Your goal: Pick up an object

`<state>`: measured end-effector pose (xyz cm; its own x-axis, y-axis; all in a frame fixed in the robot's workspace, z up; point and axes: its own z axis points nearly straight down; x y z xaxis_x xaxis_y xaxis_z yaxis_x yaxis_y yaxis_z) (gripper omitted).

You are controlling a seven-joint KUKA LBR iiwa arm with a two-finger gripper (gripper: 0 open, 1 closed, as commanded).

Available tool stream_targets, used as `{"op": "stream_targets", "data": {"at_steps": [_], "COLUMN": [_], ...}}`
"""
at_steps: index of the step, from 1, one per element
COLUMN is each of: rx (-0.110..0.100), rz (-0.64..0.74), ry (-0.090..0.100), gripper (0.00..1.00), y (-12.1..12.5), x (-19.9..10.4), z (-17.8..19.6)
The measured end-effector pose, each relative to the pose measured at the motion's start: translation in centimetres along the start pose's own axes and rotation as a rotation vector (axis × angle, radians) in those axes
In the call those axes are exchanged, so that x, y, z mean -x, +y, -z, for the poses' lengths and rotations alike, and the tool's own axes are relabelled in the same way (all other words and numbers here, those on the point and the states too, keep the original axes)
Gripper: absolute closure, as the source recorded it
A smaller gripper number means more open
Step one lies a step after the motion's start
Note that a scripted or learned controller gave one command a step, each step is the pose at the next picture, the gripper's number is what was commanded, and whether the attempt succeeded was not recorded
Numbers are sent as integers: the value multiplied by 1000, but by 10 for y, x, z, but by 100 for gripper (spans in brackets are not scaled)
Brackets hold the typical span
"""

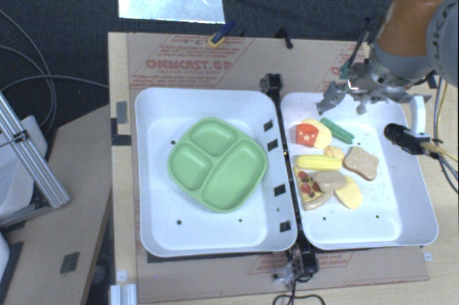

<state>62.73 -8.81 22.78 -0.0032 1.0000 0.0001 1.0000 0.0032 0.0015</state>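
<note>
Hand (343,97) hovers above red toy (307,134), grip state unreadable (too blurry). Toy food looks light, rigid, slick plastic; I'd pinch red toy's flat sides.

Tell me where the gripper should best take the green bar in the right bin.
Probably mid-length on the green bar, fingers closing across its narrow width from above. It lies flat and diagonal at the pile's upper edge; the red piece sits close on its left, so the upper-right side looks freer.
</note>
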Motion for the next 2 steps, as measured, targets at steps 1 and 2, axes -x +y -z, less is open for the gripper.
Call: {"op": "stream_targets", "data": {"at_steps": [1, 2], "rx": [-12, -1], "rz": [-3, 8], "ry": [2, 4], "gripper": [0, 0], "y": [-42, -123], "x": [1, -90], "z": [-109, -40]}}
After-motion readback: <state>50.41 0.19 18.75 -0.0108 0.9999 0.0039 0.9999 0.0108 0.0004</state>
